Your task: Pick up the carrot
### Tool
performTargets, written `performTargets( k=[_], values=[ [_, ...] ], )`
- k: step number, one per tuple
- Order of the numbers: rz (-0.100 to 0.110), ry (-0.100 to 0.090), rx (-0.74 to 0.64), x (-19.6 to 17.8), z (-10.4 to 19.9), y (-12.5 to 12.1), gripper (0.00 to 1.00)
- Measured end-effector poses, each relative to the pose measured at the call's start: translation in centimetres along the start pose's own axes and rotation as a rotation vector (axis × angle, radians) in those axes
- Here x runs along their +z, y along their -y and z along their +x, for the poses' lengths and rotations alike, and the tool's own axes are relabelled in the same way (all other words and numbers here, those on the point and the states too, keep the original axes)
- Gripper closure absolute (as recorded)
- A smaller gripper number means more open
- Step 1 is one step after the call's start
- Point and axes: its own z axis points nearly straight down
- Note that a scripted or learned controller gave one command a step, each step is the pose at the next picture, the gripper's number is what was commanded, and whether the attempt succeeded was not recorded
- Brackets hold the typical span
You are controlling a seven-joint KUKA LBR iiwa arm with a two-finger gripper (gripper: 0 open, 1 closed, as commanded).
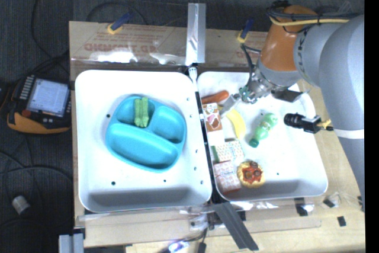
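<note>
Carrot (pixel 215 96) is taken to be the orange-red tapered piece in the right bin (pixel 308 183), near its far left corner, lying roughly along the far wall (could be mistaken for a sausage; no other orange candidate is seen). End effector (pixel 248 93) is placed low over the same bin near the far wall, just beside the carrot's right tip. Whether it is wide or narrow cannot be told from this slant. Nothing is seen held.

Step in hand is judged as the approach, with the grasp not yet made.

For a clean grasp:
- The end effector is to be shifted toward the left wall until it is centred over the carrot's thicker middle, not the tip.
- The closing axis is to be set across the carrot's length.
- The descent is to be kept clear of the small printed carton (pixel 212 118) just nearside of the carrot, and of the yellow banana (pixel 235 124).

Materials:
- The carrot looks like smooth, glossy, rounded plastic, so slip or roll-out is likely if it is pinched off-centre.
- The bin floor is hard white plastic with low friction, so the part may skate when nudged.
- The green bottle (pixel 262 129) is set well apart and is not a concern.
</note>
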Motion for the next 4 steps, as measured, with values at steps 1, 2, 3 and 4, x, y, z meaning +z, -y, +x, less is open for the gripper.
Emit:
performTargets(
  k=[1, 2, 3, 4],
  values=[
    [-0.001, -0.001, 0.012, 0.9, -1.0, -2.0, 0.0],
    [0.009, -0.003, -0.108, 1.0, -1.2, -1.8, 0.0],
    [-0.009, -0.004, 0.248, 1.0, -0.4, -0.5, 0.0],
    [-0.002, -0.011, 0.286, -4.8, -0.8, -2.3, 0.0]
  ],
)
